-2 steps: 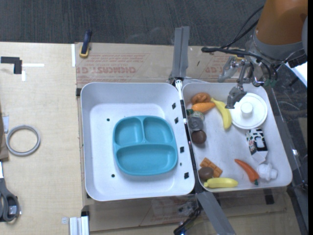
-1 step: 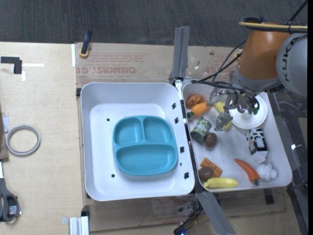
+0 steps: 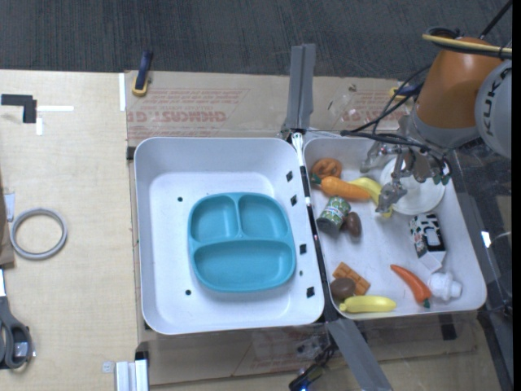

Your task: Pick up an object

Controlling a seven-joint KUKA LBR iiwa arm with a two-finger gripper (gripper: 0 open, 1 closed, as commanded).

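My gripper hangs low over the back of the right bin, under the orange wrist band. Just left of it lie a yellow piece and an orange carrot. A small yellow bit sits right below the gripper's tip. A white round dish lies partly under the gripper on its right. Further objects in this bin are a green can, a black-and-white carton, a red pepper and a yellow banana.
The left bin holds a blue divided plate. A brown pastry sits at the right bin's back left corner. A white bottle lies at its front right. A grey tape ring lies on the bench at left.
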